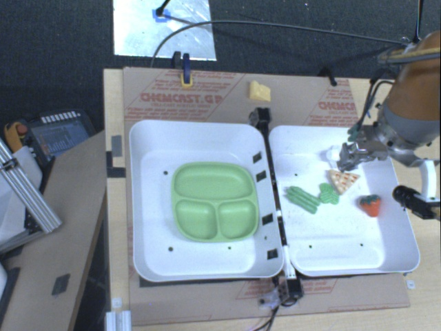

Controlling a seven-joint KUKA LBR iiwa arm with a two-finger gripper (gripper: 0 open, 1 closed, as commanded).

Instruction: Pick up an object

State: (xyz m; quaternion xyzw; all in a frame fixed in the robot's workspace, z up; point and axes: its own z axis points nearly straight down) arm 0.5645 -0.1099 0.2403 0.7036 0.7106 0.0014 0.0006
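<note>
Over the right bin (pixel 400 257) my gripper (pixel 349 156) is hanging near the back edge, right above a little cluster of toy food. Honestly can't tell from up here how it's set, since it's all a dark blur against the white. I'm not seeing anything between its tips, so I'm not claiming a hold on anything.

Just below it a pizza slice (pixel 343 180) is lying flat, a tan wedge with red dots, and its tip is touching or nearly touching a green broccoli piece (pixel 329 194). Left of that a green bean pod (pixel 302 198) is sitting at a slant, just beside the broccoli. A red strawberry (pixel 371 205) is sitting a bit apart on the right side.

Next door, the left bin (pixel 148 150) is carrying a pale green divided plate (pixel 213 200), roughly centred. Both bins are resting on the bench (pixel 207 92), with a yellow block (pixel 260 91) lying behind them.
</note>
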